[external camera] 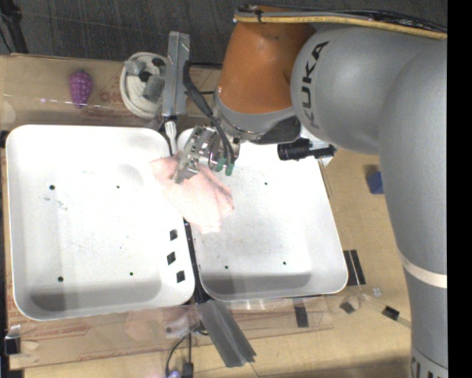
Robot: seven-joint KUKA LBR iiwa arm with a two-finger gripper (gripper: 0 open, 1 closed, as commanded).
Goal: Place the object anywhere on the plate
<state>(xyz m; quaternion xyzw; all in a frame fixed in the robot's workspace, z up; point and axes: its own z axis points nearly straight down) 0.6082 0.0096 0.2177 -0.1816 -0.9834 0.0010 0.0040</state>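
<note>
A pale pink, plate-like thing [206, 198] lies across the ridge where the two white bins meet, partly in the left bin [78, 211] and partly in the right bin [283, 227]. My gripper [196, 157] hangs right over its upper left part, close to it or touching it. The gripper's metal tip and the grey arm with its orange band hide what lies directly beneath. I cannot make out a separate object between the gripper and the pink thing.
A small purple, grape-like item [80, 87] sits on the bench behind the left bin. Beside it are a white coiled ring [143, 81] and a grey upright bracket [175, 73]. A blue bit [375, 181] lies on the bench to the right.
</note>
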